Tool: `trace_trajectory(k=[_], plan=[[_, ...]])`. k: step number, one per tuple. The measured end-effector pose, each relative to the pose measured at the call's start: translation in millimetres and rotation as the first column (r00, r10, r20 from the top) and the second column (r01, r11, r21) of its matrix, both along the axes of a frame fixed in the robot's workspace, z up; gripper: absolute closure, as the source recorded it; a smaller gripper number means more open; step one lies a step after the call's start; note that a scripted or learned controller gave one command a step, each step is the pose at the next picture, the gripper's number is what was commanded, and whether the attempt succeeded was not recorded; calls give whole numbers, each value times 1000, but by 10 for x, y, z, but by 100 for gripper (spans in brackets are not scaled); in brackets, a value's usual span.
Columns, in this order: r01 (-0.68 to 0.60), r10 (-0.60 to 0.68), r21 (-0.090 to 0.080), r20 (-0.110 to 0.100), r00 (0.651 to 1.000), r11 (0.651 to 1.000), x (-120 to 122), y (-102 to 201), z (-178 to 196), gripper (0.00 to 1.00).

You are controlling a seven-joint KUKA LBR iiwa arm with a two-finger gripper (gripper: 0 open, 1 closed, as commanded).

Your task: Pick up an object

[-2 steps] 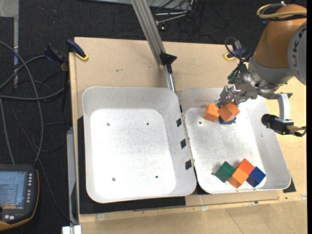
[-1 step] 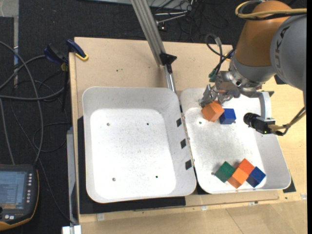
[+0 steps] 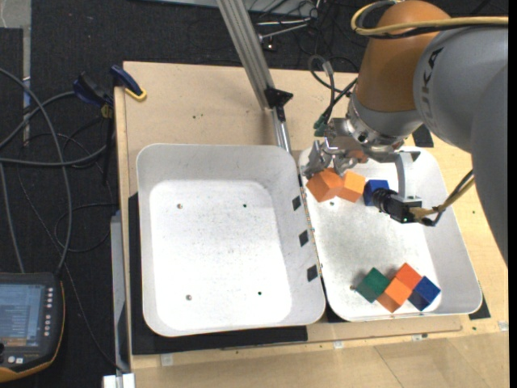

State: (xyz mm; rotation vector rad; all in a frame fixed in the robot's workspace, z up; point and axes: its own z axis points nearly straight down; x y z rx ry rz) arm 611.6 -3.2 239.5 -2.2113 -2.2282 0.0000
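Orange blocks (image 3: pixel 335 186) under the hand (image 3: pixel 338 162) in right bin (image 3: pixel 452 241); grip state indiscernible

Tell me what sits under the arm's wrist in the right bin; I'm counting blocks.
Two orange blocks and a blue block show there. The wrist covers anything farther back in the right bin.

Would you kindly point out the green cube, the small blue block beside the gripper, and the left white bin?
green cube (image 3: pixel 373 284), camera view, on its top face.
small blue block (image 3: pixel 376 191), camera view, on its visible top.
left white bin (image 3: pixel 218 241), camera view, on its bare floor.
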Motion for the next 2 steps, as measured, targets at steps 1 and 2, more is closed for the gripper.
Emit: trace_trajectory(k=[1,2], plan=[[0,0,-1,-2,1000,1000,-131,446,-70,100],[0,0,-1,-1,1000,1000,-219,881,-95,100]])
